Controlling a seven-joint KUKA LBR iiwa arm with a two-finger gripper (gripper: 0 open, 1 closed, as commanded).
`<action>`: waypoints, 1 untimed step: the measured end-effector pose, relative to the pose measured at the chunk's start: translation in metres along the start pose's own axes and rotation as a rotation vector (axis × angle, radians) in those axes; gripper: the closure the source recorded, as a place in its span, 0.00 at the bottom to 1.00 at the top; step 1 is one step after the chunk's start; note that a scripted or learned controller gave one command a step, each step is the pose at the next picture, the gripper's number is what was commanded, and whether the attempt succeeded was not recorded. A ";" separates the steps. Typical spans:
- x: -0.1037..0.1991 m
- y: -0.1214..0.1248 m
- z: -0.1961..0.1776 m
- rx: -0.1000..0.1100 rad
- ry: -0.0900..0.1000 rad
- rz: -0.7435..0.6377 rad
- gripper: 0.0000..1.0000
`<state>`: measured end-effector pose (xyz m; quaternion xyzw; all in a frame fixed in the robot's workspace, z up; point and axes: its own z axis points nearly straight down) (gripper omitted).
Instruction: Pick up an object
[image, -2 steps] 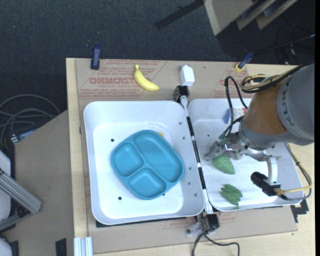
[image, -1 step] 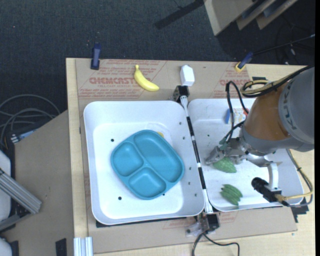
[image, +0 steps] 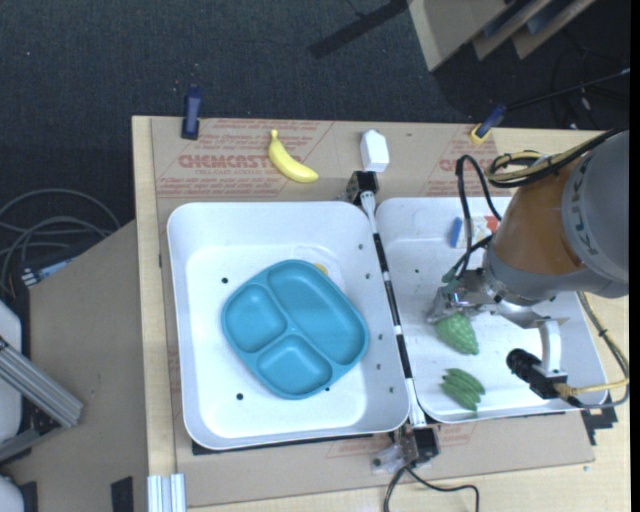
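Green toy (image: 457, 332) touching jaws (image: 449, 303); state unclear.

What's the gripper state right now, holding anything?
Gripper: open or shut cannot be told; it sits low in the right bin, at the upper end of a green bumpy toy. No object visibly held.

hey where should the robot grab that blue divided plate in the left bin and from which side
Grip the blue divided plate by its raised outer rim, probably the right edge nearest the arm, coming straight down with one finger inside a compartment. It lies flat and is too wide to span, so only the thin rim offers a hold.
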<state>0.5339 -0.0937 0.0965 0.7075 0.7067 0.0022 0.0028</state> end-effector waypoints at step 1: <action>0.058 -0.005 -0.141 0.005 0.002 -0.002 1.00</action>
